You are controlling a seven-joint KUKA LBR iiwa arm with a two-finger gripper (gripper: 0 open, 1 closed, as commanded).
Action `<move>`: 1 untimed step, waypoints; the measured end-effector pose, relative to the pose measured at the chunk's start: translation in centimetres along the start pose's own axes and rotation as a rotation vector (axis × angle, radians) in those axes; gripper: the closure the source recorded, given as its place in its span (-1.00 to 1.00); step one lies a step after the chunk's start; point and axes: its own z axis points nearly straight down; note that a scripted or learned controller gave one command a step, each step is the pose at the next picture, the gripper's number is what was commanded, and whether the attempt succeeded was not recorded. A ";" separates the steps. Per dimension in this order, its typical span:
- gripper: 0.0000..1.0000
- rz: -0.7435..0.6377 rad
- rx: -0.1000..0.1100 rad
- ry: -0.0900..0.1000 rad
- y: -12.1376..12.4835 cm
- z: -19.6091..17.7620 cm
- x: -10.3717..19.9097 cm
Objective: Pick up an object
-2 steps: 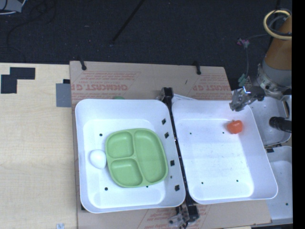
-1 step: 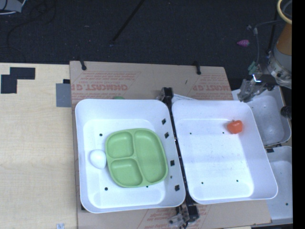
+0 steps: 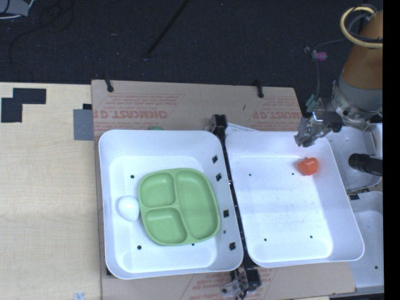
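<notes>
Bins sit side by side on the worktop, two white ones seen from the one camera above. The left bin holds a green plate with three parts, and a small white ball sits touching the plate's left edge. The right bin holds a small red thing near its far right corner. It looks roundish, so no long side stands out. The arm comes in from the right, and the gripper hangs over the far right corner of the right bin. The red thing lies just beside the jaws, a bit closer to the camera and a little to the right in the picture. Nothing is between the jaws. I cannot tell if the jaws are spread or pressed together, because they look small and dark. My guess is the red thing is the easy one to pick up, since the plate and ball are far off in the other bin.
</notes>
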 end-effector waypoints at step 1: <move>1.00 -0.001 -0.001 0.000 -1.9 -0.1 4.6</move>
